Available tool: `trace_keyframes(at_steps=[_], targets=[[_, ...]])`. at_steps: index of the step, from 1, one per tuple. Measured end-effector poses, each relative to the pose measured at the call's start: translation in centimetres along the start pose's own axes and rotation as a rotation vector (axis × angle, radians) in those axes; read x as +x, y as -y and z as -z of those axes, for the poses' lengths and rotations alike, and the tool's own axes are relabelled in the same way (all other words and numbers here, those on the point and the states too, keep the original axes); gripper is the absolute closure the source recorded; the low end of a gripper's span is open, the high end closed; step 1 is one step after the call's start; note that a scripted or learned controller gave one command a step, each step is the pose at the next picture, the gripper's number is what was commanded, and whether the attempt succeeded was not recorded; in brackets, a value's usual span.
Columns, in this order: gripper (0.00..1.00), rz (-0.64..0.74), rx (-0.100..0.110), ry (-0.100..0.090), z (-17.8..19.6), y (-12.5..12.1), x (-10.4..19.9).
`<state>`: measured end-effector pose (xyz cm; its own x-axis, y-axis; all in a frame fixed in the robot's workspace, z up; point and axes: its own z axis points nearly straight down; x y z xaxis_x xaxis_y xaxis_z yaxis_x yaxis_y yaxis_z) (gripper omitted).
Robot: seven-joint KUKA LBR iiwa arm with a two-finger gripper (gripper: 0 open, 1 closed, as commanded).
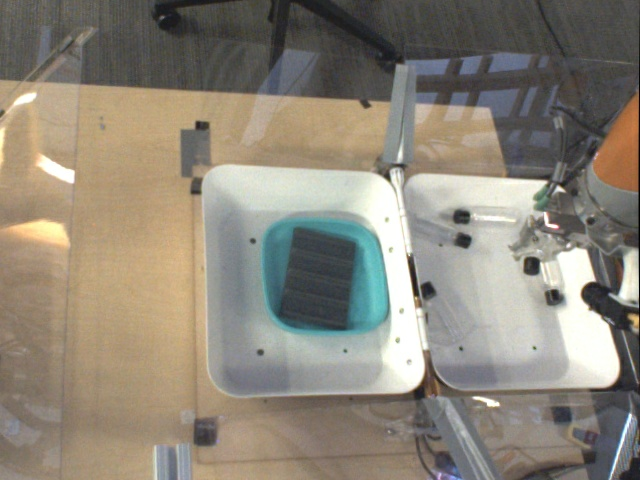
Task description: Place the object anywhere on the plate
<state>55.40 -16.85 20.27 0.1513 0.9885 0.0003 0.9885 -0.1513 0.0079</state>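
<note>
Wooden bench point(110, 298), two white bins point(230, 358): ridged dark block point(318, 277) on teal plate point(372, 303), well apart from gripper point(545, 246), grip unclear.

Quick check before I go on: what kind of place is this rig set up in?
Probably a robotics lab or office test space. Two white bins sit on a wooden bench behind clear panels, an office chair's wheeled base stands on grey carpet, and loose cables run near the arm.

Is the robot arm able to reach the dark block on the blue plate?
Probably yes. The dark block lies uncovered on the blue plate in the left bin; nothing stands between it and the gripper.
</note>
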Motion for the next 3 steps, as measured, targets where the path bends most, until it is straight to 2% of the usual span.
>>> trace_keyframes(at_steps=[1, 2, 3], targets=[[1.0, 0.255, 0.004, -0.001, -2.7, 4.0, 5.7], [1.0, 0.352, 0.001, -0.002, -1.7, 1.5, 18.3], [0.0, 0.351, 0.001, -0.002, -1.7, 1.5, 18.3]])
